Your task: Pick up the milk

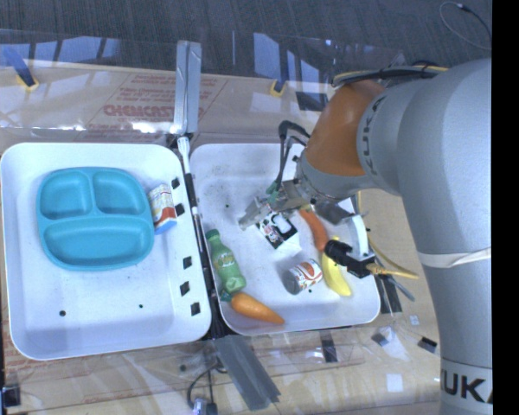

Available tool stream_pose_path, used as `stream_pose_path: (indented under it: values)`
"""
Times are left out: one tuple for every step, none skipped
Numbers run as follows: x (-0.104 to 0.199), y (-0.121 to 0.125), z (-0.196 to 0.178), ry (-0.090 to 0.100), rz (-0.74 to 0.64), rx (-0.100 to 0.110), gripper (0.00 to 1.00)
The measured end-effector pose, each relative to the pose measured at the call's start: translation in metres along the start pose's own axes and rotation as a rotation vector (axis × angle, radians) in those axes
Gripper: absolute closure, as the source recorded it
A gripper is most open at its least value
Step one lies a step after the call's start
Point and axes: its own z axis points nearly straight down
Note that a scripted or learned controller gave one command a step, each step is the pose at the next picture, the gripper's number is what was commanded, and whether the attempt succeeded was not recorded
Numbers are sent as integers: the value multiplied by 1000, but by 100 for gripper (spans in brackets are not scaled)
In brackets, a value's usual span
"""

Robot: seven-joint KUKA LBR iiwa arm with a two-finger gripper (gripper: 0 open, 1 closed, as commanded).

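Note:
The milk [163, 207] is a small white carton with red and blue print. It lies in the left bin [95, 318], against the right edge of a blue divided plate [93, 217]. My gripper [268, 216] hangs low over the middle of the right bin [233, 167], well to the right of the milk and across the wall between the bins. Nothing from the bin shows in it. The grey arm with its orange band [342, 137] covers the bin's right side.
In the right bin lie a green bottle [224, 262], a carrot [256, 308] at the front, a small can [304, 276], a banana [336, 276] and a second carrot [313, 227] just right of the gripper.

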Motion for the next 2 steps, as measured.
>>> stream_pose_path:
  values:
    - [-1,-1,-6,1,-4,7,100]
    - [105,-6,-108,-1,79,-2,100]
